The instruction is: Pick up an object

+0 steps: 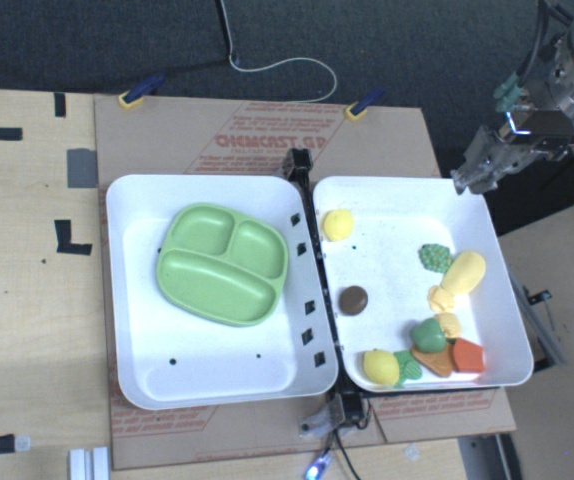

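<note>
Claw: the gripper (470, 176) hangs over the far right corner of the right bin (392, 193) — whether its fingers are parted or closed, cannot tell.
Nearest object: a green knobbly toy (433, 257) and a yellow corn-like piece (462, 273), nearer and slightly left of the claw.
Long axis: the yellow piece runs slantwise, far-right to near-left.
Room: both sit close to the right wall; the brown round piece (353, 299) and yellow ball (337, 224) stand in the open.
Left bin: holds a green divided plate (223, 263).
</note>
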Action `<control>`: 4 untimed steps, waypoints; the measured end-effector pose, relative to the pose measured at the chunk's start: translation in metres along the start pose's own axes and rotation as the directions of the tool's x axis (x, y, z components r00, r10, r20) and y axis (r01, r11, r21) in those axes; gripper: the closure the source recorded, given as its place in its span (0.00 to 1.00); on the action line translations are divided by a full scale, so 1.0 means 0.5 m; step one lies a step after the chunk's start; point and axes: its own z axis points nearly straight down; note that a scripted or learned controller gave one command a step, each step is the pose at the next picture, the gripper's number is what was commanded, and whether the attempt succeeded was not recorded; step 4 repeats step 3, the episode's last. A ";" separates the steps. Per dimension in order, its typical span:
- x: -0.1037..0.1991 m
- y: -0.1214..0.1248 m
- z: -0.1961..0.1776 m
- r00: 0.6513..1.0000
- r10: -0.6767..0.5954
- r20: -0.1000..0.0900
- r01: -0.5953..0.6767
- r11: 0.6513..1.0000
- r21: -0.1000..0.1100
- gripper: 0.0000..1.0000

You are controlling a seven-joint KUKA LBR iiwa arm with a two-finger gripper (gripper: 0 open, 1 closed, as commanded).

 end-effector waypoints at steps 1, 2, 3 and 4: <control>0.223 -0.001 -0.006 1.000 -0.011 -0.002 0.011 1.000 0.008 1.00; 0.323 -0.001 0.002 1.000 -0.004 -0.001 0.004 1.000 0.010 1.00; 0.262 -0.004 0.216 1.000 0.006 0.004 -0.006 1.000 0.021 1.00; 0.262 -0.004 0.216 1.000 0.006 0.004 -0.006 1.000 0.021 1.00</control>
